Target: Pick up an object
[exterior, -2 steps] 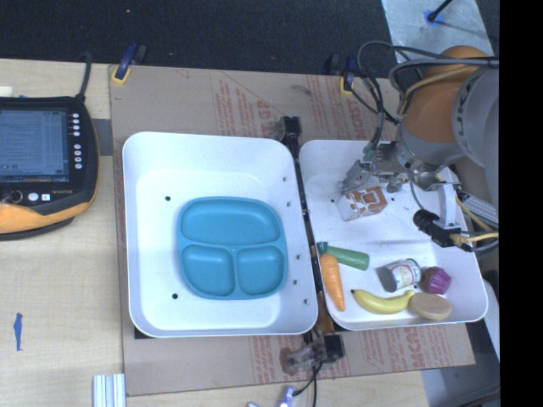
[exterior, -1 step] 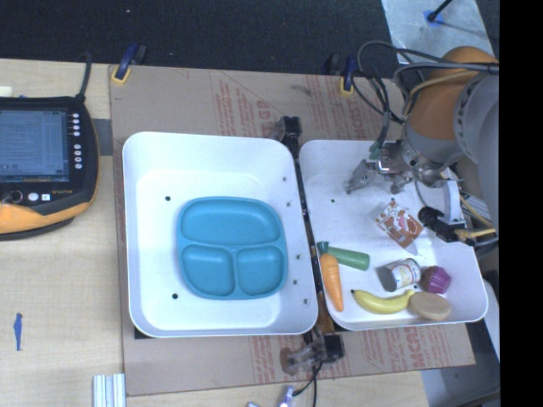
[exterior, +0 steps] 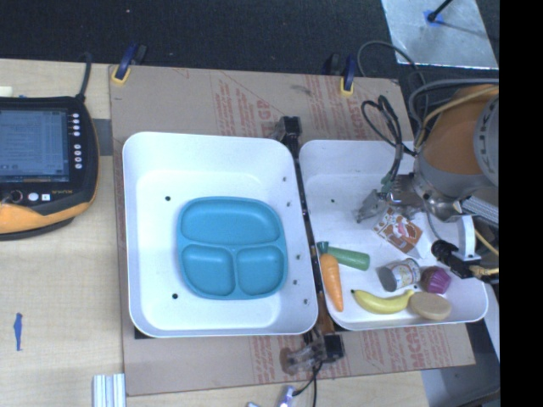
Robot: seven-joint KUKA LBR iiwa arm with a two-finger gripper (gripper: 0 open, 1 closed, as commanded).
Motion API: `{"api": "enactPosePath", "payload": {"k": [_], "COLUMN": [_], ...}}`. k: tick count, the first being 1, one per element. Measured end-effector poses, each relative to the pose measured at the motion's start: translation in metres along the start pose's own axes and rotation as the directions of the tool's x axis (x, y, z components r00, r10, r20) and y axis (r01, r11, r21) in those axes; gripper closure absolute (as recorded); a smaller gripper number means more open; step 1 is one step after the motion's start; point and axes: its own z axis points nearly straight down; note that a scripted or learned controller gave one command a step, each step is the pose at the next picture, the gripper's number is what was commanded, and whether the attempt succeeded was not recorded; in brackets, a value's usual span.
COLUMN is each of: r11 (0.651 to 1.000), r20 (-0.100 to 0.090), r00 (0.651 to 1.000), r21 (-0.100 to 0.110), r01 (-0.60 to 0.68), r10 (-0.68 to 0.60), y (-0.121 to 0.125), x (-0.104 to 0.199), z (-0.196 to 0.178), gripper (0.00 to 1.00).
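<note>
Arm [exterior: 462, 142]: cut off at the right edge of the view; only the orange band and grey wrist are seen.
Gripper [exterior: 373, 206]: small and dark against the right bin [exterior: 339, 164]; its state is not discernible.
Right bin: far-right rim and corner hidden under the arm and cables.
Packet [exterior: 399, 231]: printed wrapper, lettering too small to read; upper edge lies close under the wrist.
Small jar [exterior: 400, 275]: label blurred.
Purple item [exterior: 435, 280]: kind unclear.
Handheld screen unit [exterior: 42, 164]: cut off at the left edge; display text illegible.
Metal strip [exterior: 109, 388]: cut off by the bottom edge of the bench view.
</note>
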Motion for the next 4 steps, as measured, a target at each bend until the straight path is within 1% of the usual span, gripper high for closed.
{"api": "enactPosePath", "payload": {"k": [1,2,3,4], "r11": [1.000,1.000,1.000,1.000], "r20": [-0.002,-0.001,0.002,0.001], "r00": [1.000,1.000,1.000,1.000], "r21": [0.001,-0.001,0.000,-0.008], "r01": [-0.003,0.000,0.003,0.003], "r10": [0.003,0.000,-0.003,-0.003], "y": [-0.030,-0.071,-0.071,-0.015], "x": [-0.052,-0.051,-0.052,0.015], "z": [-0.018,0.001,-0.010,-0.003], "gripper": [0.00,0.00,1.00,1.00]}}
